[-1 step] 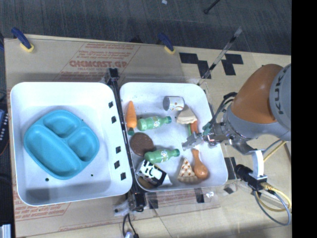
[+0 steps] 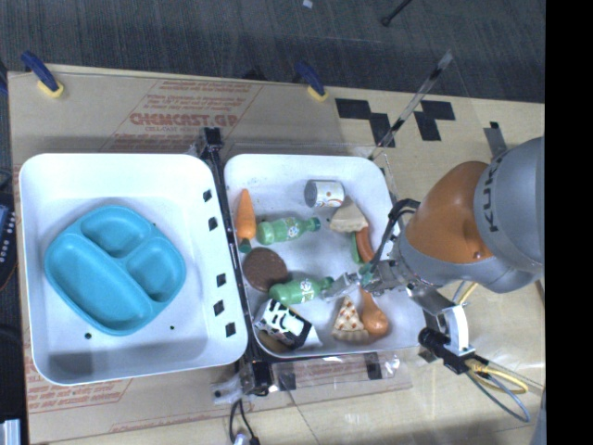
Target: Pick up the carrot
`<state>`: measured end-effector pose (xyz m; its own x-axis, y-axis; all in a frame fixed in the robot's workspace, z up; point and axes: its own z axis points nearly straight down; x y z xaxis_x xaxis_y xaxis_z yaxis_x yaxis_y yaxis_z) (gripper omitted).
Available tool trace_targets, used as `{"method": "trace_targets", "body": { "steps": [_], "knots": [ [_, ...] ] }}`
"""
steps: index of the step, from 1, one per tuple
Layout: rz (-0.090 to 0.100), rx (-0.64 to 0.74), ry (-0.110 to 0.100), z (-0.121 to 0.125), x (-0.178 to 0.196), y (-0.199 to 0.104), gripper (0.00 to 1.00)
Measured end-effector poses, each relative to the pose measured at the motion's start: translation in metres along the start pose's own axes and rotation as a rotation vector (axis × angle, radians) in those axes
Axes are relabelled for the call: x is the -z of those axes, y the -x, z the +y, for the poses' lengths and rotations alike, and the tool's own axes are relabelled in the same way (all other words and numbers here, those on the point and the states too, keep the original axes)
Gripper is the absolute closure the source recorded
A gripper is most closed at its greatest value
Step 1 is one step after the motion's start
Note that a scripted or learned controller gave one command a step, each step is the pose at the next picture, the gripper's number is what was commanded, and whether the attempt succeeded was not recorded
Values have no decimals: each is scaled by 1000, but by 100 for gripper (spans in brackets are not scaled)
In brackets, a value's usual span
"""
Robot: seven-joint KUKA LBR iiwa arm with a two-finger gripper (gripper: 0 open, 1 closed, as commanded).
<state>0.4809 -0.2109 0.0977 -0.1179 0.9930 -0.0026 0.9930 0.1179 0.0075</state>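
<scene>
The orange carrot (image 2: pixel 245 213) lies at the left edge of the right bin (image 2: pixel 278 170), next to the divider, pointing up and down the view. My gripper (image 2: pixel 368 275) is low over the right side of that bin, well to the right of the carrot. It hovers by a chicken drumstick (image 2: pixel 374 316) and a red sausage (image 2: pixel 364 245). Nothing of the carrot is near it.
The right bin also holds two green bottles (image 2: pixel 288 229) (image 2: pixel 302 290), a silver can (image 2: pixel 324 193), a sandwich wedge (image 2: pixel 349 218), a brown cookie (image 2: pixel 265 267), a pizza slice (image 2: pixel 348 319) and a black-and-white toy (image 2: pixel 283 321). A blue divided plate (image 2: pixel 116 265) sits in the left bin (image 2: pixel 56 174).
</scene>
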Motion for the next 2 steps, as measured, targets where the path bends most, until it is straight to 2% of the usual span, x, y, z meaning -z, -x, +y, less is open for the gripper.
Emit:
{"method": "trace_targets", "body": {
  "steps": [1,2],
  "knots": [
    [-4,16,-2,1,11,1,100],
    [7,-31,-11,9,61,-98,100]
  ]
}}
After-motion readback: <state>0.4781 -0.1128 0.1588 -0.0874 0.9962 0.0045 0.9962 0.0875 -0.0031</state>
